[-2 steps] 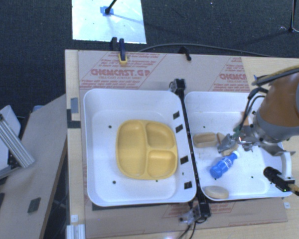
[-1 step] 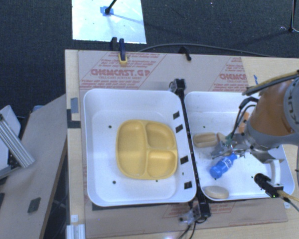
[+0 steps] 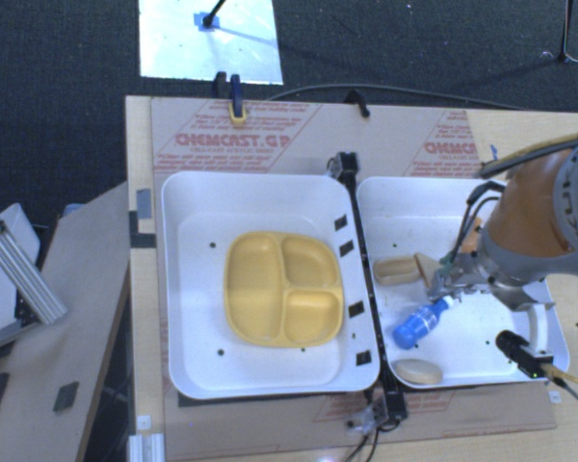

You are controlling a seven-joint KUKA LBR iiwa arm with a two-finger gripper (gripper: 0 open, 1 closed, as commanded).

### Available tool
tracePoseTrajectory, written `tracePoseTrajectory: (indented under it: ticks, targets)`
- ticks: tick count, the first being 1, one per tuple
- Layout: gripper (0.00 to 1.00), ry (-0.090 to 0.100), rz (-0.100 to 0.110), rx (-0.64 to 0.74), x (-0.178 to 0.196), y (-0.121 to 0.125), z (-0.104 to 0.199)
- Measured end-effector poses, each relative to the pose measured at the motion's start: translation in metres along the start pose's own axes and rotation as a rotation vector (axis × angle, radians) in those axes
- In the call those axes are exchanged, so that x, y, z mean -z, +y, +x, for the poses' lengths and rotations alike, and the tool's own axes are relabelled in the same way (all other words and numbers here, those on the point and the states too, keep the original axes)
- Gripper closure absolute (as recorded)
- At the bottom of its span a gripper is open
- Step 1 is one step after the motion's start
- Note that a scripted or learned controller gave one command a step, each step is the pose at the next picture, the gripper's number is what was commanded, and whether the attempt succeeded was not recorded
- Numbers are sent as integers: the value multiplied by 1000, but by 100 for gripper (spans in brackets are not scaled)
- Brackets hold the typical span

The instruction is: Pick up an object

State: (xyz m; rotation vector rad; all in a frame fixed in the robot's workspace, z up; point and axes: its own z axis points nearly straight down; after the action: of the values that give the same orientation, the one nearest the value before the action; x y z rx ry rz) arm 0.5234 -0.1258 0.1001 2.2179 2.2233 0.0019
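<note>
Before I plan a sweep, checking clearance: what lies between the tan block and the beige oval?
A blue bottle lies there, shown in the camera view.

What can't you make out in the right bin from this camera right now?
In the camera view:
1) Right part of the right bin: covered by the arm.
2) Upper end of the blue bottle: runs under the gripper; contact cannot be told.
3) The tan piece: blurred, right end lost behind the gripper.
4) The pale oval object: too small to identify.

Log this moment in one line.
gripper: over right bin, by blue bottle | grasp: unclear | left bin: yellow plate
</note>
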Motion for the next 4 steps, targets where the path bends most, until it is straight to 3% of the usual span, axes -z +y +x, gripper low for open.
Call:
tracePoseTrajectory:
  ticks: [3, 4]
  targets:
    - [100, -2, -4, 2, 157, 2, -10]
    - [100, -1, -1, 2, 163, 3, -10]
